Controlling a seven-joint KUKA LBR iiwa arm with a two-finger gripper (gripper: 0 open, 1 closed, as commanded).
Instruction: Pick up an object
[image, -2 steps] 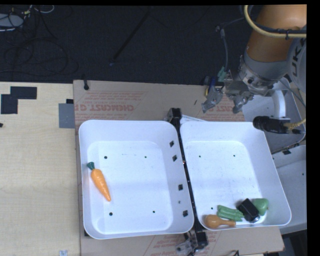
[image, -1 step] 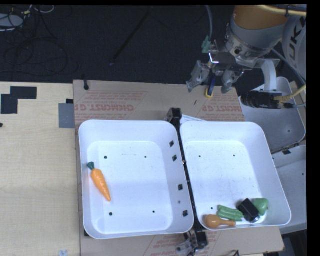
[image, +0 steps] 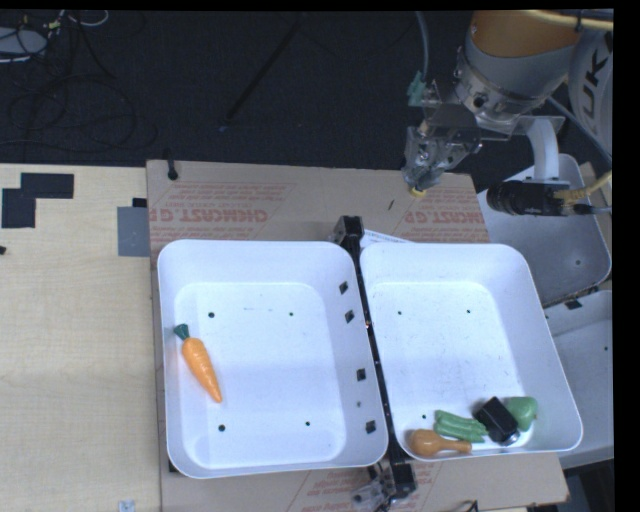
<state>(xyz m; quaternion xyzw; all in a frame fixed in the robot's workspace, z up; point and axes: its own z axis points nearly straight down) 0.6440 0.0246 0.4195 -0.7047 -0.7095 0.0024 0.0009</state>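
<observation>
The gripper (image: 428, 178) is hanging over the worktop's far edge; I cannot tell its fingers' state. You are probably facing a light, stiff, slippery toy carrot (image: 201, 368): take its thick middle.

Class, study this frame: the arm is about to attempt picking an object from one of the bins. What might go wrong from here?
1. The black block, green pods and tan gourd crowd one corner of the right bin; the end effector may nudge neighbours.
2. The carrot lies close beside the left bin's wall, limiting finger room.
</observation>
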